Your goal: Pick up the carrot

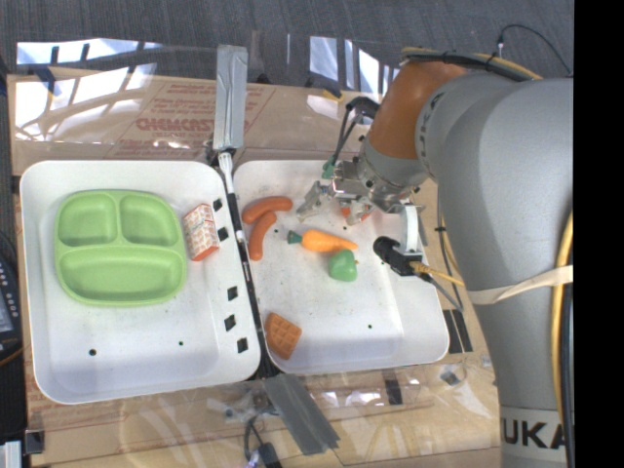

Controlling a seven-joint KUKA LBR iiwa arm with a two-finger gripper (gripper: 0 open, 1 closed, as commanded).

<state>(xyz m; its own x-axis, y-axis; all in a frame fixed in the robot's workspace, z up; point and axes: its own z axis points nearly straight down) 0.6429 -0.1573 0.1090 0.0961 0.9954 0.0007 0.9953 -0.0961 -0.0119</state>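
The carrot point(326, 243), orange with a small green top at its left end, lies in the middle of the right bin point(409, 331). My gripper point(338, 206) hangs just behind the carrot, toward the bin's far wall, and stands open. Nothing sits between its fingers point(314, 201), and the carrot rests on the bin floor apart from them. The grey arm with its orange band point(409, 105) comes in from the right.
A green pepper point(342, 266) touches the carrot's right end. Two sausages point(261, 222) lie left of it near the divider, and a waffle point(283, 333) sits at the front. The left bin holds a green divided tray point(117, 247) and a small carton point(200, 230).
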